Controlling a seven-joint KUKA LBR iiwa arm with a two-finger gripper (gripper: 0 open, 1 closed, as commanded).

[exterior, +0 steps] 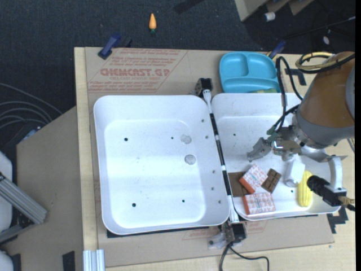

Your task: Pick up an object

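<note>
My gripper [274, 161] hangs over the middle of the right bin [242, 117], open, with one grey finger [259, 149] out to the left and the other [290, 174] lower right. Nothing sits between them. Just below it lie an orange and white checked packet [254, 178] and a small brown bar [272, 180]. A red and white box [259, 203] rests at the bin's front edge, beside a flat brown piece [237, 184]. A yellow corn-like object [305, 189] lies at the right, partly under the arm.
The left bin [113, 151] holds two small round grey marks [188, 149]. A blue divided tray [248, 72] stands behind the right bin. The arm with its orange band [333, 92] covers the right bin's right side.
</note>
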